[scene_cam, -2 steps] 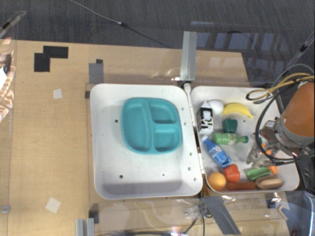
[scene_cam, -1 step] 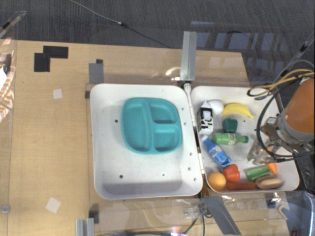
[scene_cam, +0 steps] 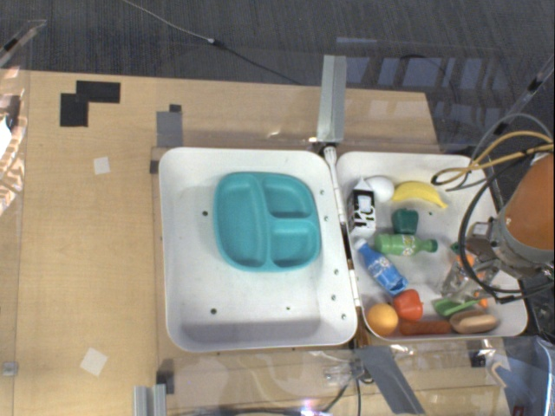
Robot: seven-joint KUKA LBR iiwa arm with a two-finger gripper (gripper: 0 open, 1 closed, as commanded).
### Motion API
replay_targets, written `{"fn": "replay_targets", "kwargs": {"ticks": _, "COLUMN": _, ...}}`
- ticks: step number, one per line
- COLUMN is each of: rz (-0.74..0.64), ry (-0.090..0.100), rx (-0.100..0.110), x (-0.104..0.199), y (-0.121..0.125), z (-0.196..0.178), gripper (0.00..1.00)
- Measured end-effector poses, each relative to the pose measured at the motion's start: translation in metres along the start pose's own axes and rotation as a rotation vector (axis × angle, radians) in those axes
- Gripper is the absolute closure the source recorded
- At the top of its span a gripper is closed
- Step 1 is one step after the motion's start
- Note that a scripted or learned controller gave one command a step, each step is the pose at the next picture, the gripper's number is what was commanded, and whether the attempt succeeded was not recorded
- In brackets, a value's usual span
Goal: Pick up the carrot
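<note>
Camera view, looking down on a tan tabletop [scene_cam: 78, 258] bearing two shallow white bins side by side.

Left bin [scene_cam: 186, 310]: one teal divided plate [scene_cam: 264, 221], lying flat near the middle.

Right bin [scene_cam: 512, 323]: crowded. Far side, a white object with black markings [scene_cam: 364, 204] and a yellow banana [scene_cam: 418, 193]. Below the banana, a dark green cup-like item [scene_cam: 404, 222]; next, a green bottle [scene_cam: 406, 244] on its side; a blue bottle [scene_cam: 381, 269] lying aslant. Near edge, an orange fruit [scene_cam: 381, 319], a red item [scene_cam: 408, 304], a dark red sausage-like piece [scene_cam: 425, 327], a bread roll [scene_cam: 473, 321], a green item [scene_cam: 454, 305].

Carrot [scene_cam: 466, 256]: a small orange piece at the right side of the right bin, mostly hidden by the arm's hardware; identification uncertain.

End effector [scene_cam: 461, 277]: lowered over the right part of the right bin, just near of the carrot piece; whether it is wide or narrow, I cannot tell. Cables [scene_cam: 486, 159] loop above the arm.
</note>
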State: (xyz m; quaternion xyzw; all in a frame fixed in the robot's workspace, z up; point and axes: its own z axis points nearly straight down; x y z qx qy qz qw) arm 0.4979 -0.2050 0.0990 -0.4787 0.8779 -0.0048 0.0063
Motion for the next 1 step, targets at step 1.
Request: {"fn": "replay_targets", "kwargs": {"ticks": 1, "rz": -0.040, "ry": -0.004, "rx": -0.001, "x": -0.0883, "y": 0.0259, "z": -0.0639, "gripper": 1.00}}
